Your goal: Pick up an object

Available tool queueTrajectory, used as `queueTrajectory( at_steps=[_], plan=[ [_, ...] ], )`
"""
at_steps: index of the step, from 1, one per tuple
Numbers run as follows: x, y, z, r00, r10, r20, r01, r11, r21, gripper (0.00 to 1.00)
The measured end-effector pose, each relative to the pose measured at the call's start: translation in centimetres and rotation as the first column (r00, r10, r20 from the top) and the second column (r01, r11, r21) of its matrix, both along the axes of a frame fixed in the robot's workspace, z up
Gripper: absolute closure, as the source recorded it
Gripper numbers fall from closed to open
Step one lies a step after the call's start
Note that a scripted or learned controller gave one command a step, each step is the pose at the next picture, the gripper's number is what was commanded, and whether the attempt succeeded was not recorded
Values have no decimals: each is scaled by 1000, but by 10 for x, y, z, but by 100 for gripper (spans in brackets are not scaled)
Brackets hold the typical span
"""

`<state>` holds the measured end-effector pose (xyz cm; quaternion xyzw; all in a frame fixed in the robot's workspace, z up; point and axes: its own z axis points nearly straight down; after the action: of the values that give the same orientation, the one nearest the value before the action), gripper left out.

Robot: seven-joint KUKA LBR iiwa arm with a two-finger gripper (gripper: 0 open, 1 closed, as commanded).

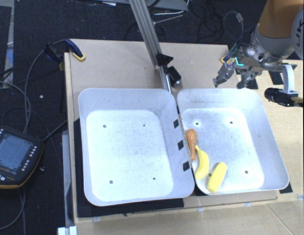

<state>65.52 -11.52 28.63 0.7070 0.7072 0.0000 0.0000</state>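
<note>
Pincer [234,79] sits above the far rim of the right bin [269,131], over the bare table [117,62] edge just behind that bin. Its two fingers [222,77] point downward and are spread apart with a clear gap; nothing lies between them and they touch nothing. Arm enters from upper right, orange band above the grey wrist.

Right bin contents, all clustered near its left wall toward the near corner: an orange-brown elongated object [191,140] lying roughly along the wall; a curved yellow banana [202,163] just below it, its upper end touching or overlapping the orange piece; a short yellow block-like object [217,176] just beside the banana's lower end, tilted. All three are well apart from the pincer.

Left bin [88,131] sits side by side with the right one, rims overlapping at the middle. A metal pole [147,23] rises from the table behind the bins' junction. A handheld control pendant [12,155] lies on the floor at left.
</note>
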Motion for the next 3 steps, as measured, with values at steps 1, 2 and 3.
queueTrajectory(
  at_steps=[1, 2, 3],
  plan=[
    [0, 0, 0, 1000, 0, 0, 0, 1000, 0, 0],
    [0, 2, -42, 1000, 0, -3, 0, 1000, 0, 0],
    [-10, 1, -92, 1000, 0, -5, 0, 1000, 0, 0]
  ],
)
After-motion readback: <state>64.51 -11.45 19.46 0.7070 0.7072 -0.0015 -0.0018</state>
